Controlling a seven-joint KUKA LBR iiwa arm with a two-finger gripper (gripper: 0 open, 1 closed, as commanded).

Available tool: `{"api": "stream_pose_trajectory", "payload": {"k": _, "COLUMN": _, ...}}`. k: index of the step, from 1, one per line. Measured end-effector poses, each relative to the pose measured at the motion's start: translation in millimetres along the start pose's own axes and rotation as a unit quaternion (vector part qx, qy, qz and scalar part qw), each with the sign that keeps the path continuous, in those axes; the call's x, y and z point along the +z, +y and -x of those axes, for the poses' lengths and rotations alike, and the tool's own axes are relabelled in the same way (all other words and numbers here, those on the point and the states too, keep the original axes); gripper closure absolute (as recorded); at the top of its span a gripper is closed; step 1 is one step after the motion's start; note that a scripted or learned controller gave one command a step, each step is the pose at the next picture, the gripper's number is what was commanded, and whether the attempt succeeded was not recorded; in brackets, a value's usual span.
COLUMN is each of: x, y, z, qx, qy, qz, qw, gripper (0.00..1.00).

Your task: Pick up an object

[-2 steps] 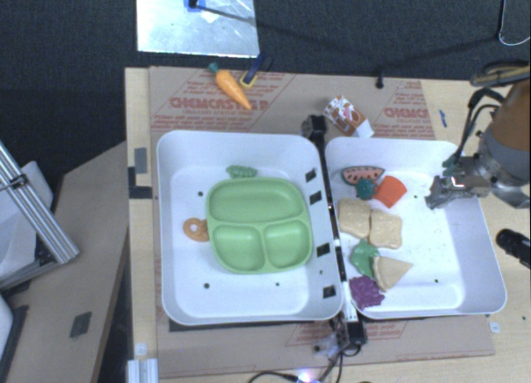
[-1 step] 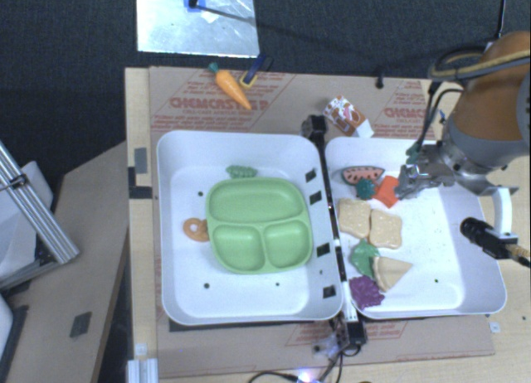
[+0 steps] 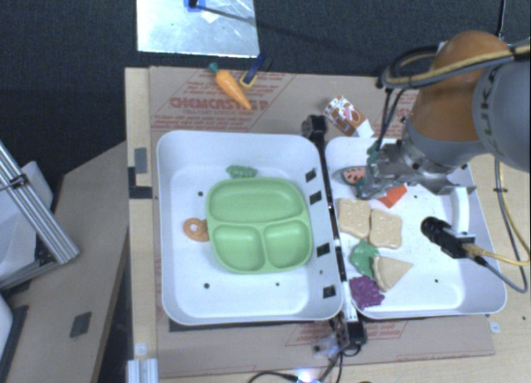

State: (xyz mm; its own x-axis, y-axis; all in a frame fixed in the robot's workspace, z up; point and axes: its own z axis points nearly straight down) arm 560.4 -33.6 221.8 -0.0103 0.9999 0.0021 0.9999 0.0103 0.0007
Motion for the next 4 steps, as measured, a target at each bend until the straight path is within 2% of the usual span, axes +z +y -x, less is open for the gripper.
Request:
{"api": "stream_pose_trajectory", "payload": {"k": 1, "x": 8, "y": 19, "z": -53, "qx": 0.000, "qy": 0.000, "qz": 0.001, "qw": 1.0000, "gripper": 1.00}}
{"api": "stream_pose_trajectory", "payload": {"k": 2, "x": 7, "y": 23, "z": -78, "qx": 0.001, "qy": -0.001, "qz": 0.001, "qw": 1.0000, "gripper": 1.00}}
{"api": "stream_pose_trajectory", "payload": {"k": 3, "x": 1, "y": 17, "z": -87, "qx": 0.002, "qy": 0.000, "qz": 0.000, "qw": 1.0000, "gripper": 1.00}}
{"api": "stream_pose_trajectory", "payload": {"k": 4, "x": 2, "y": 32, "z": -86, "qx": 0.001, "qy": -0.001, "qz": 0.001, "qw": 1.0000, "gripper": 1.00}}
